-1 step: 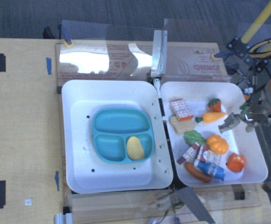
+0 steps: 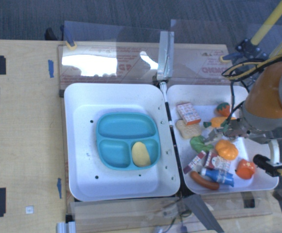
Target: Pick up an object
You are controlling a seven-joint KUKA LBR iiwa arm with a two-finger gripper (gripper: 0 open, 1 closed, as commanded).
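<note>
Arm reaching from the right into the right bin (image 2: 263, 182), its gripper (image 2: 227, 128) low among the toy foods with finger state indiscernible; the orange toy vegetable (image 2: 227, 149) lies just near-side of it, touching neighbouring pieces.

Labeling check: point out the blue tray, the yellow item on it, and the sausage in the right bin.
blue tray (image 2: 126, 127): camera view, bare top compartment.
yellow item (image 2: 141, 154): camera view, its middle.
sausage (image 2: 204, 181): camera view, mid-length.
</note>
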